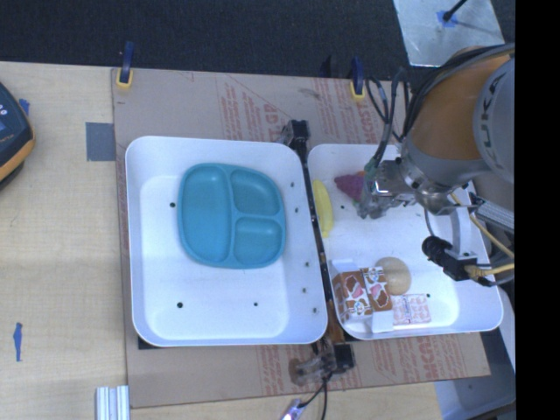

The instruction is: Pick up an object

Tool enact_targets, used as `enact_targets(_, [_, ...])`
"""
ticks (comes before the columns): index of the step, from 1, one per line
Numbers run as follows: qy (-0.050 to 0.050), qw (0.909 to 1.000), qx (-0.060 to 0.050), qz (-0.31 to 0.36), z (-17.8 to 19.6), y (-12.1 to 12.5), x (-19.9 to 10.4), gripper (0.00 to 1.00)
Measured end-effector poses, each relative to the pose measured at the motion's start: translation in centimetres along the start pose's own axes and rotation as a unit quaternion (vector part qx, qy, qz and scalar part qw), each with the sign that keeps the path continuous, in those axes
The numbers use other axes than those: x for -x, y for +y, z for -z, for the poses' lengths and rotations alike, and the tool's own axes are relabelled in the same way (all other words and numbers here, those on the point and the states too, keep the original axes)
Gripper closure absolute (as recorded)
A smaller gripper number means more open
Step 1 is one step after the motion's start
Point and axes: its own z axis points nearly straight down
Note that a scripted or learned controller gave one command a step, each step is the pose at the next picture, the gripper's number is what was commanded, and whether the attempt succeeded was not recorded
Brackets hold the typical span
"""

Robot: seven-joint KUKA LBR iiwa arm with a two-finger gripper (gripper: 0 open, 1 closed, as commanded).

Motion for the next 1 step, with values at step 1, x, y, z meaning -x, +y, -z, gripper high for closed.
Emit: enact_targets(1, [0.0, 1.0, -0.001, 0.0, -0.05, -0.04, 0.04, 0.0])
